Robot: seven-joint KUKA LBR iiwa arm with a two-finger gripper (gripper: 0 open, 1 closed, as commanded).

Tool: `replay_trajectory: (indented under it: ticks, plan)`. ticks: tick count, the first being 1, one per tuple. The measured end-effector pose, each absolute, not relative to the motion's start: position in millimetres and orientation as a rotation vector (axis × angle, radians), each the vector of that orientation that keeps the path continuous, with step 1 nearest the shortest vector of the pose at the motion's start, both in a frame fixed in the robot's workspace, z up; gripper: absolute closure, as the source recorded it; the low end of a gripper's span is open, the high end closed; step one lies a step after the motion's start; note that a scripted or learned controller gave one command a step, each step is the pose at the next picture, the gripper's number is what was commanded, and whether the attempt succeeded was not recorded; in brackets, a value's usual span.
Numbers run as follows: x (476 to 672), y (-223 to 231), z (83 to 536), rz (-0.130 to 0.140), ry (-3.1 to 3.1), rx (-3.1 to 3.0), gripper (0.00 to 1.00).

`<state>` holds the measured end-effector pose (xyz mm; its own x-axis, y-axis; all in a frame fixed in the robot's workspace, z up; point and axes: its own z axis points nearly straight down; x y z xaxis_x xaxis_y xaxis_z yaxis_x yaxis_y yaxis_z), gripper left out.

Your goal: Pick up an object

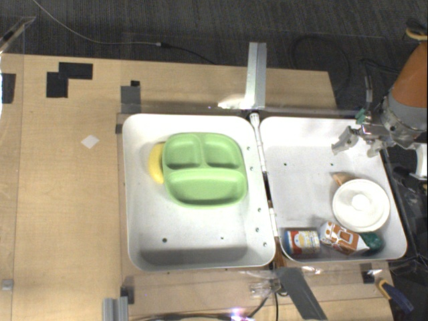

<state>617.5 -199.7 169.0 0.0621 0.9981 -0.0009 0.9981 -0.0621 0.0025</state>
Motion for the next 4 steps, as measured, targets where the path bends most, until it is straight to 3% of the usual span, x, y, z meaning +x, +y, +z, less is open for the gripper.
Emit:
replay_trajectory:
  ticks: [1, 2, 3, 4]
  plan:
    - [585.2, -194, 91, 0.012, 2.143, 2.280, 0.00]
    - [514.4, -201, 147, 0.007, 2.260, 2.165, 0.00]
    - [503.9, -172, 107, 0.034, 2.344, 1.998, 0.00]
    - [524.6, -85, 106, 0.025, 2.478, 1.894, 0.00]
